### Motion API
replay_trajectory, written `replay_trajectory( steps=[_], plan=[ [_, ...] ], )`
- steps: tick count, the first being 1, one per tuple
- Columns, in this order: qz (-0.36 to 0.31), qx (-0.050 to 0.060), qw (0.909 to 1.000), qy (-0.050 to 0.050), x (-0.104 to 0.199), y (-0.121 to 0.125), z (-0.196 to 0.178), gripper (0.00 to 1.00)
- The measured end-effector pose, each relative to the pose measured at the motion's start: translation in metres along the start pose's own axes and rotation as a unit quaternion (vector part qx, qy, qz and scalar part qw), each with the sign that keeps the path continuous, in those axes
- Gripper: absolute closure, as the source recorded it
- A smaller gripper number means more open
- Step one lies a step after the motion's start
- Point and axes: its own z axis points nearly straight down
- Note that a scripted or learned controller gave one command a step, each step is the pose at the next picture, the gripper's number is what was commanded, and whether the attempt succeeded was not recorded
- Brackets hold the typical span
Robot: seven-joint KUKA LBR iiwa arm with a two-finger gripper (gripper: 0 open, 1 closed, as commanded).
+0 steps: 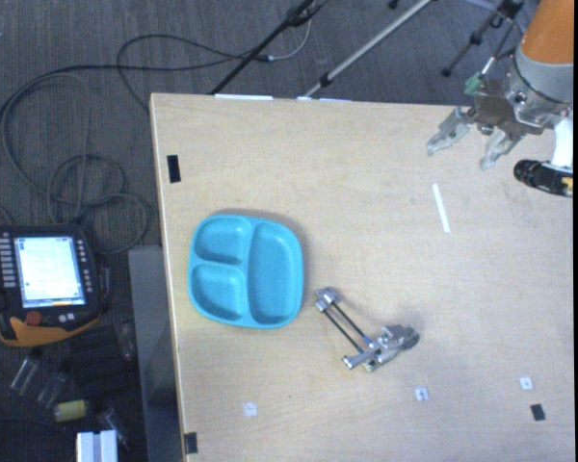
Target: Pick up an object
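Partly cut off upper right, fingers [467,144] spread, empty; silver metal clamp tool [364,334] well apart, lower centre.

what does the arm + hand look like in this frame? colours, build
Orange band above a grey wrist section. Below it sits a silvery metal hand with two pale, slim fingers tapering to pointed tips. A small green part shows on the hand's base. No markings legible.

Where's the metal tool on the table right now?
The metal tool lies flat on the wooden table in the lower middle of the camera view, just right of the blue divided plate and well below the gripper.
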Motion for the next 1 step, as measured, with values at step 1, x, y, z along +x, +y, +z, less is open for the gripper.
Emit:
replay_trajectory(
  steps=[1],
  plan=[
    [0.003, -0.001, 1.0, 0.0, -0.0116, -0.0022, -0.0544, 0.0]
  ],
)
